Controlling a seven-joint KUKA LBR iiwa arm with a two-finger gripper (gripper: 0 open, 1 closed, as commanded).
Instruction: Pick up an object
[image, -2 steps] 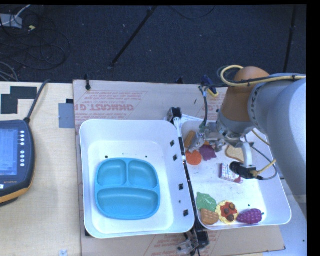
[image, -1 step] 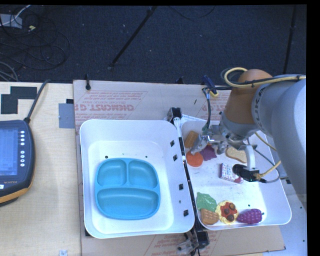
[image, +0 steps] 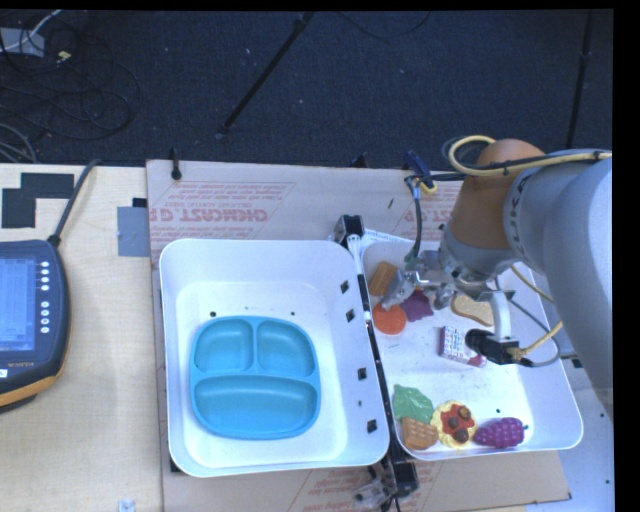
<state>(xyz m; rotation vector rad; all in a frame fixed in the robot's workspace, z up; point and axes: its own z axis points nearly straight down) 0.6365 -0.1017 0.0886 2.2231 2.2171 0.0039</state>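
1. The pick looked under way, not finished: the tool (image: 412, 287) was down in the far left part of the right bin (image: 560, 420), among the toys, and nothing could be seen lifted clear of the floor.
2. Whether the tool was released or clenched could not be told, as the wrist and cabling hid it.
3. The likeliest targets lay at the tool: a tan bread-like piece (image: 382, 279) against the bin's left wall, a round orange piece (image: 389, 320) just nearer, and a purple piece (image: 417, 307) beside it. Which one it was after I could not tell.
4. Left to do, by my reading: close on one piece, then raise it out.
5. Other toys lay well apart from the tool: a small pink-and-white box (image: 454, 343) mid-bin, a tan slice (image: 473, 310) under the arm, and along the near edge a green leafy piece (image: 411, 402), a red-and-yellow piece (image: 456, 421) and purple grapes (image: 498, 432) with a knobbly surface.
6. The toys looked like moulded plastic, smooth and slightly glossy.
7. Both bins were shallow, white, with rounded corners. The left bin (image: 190, 270) held a blue plate (image: 255, 376), rounded, with three compartments.
8. The worktop (image: 80, 420) was pale wood, with cardboard under the bins.
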